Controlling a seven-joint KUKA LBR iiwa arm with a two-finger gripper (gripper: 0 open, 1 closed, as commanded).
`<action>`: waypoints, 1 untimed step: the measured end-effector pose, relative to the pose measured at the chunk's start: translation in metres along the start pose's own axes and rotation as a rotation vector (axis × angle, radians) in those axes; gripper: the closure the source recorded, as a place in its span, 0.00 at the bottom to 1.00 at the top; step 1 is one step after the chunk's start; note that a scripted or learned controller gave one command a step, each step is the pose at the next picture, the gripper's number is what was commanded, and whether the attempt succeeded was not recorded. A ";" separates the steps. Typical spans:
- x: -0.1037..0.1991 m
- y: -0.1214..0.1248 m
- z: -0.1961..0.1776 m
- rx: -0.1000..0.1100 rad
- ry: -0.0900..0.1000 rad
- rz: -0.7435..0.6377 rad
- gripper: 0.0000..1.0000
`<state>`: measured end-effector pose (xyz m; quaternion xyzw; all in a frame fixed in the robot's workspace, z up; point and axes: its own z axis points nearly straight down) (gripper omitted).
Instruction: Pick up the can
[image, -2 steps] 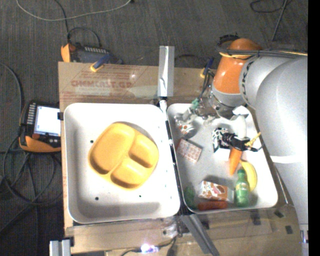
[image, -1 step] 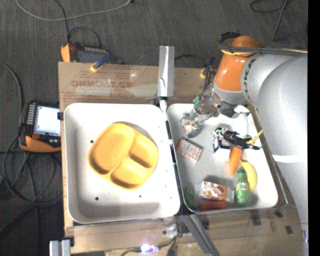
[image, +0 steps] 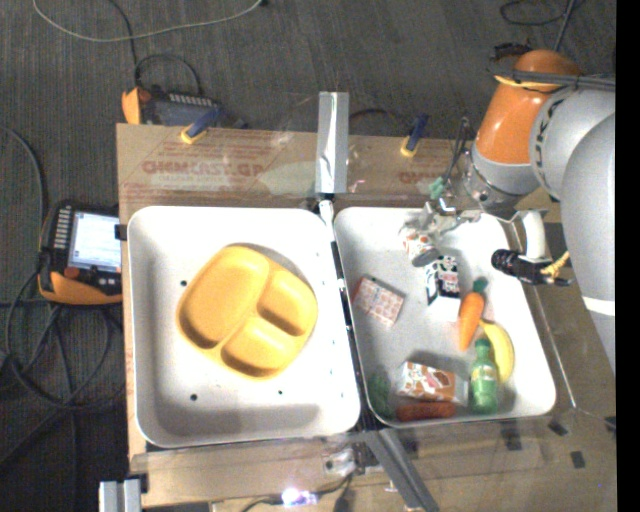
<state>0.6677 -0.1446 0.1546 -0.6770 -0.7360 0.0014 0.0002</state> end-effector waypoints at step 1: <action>0.052 0.005 -0.057 0.000 0.001 0.203 1.00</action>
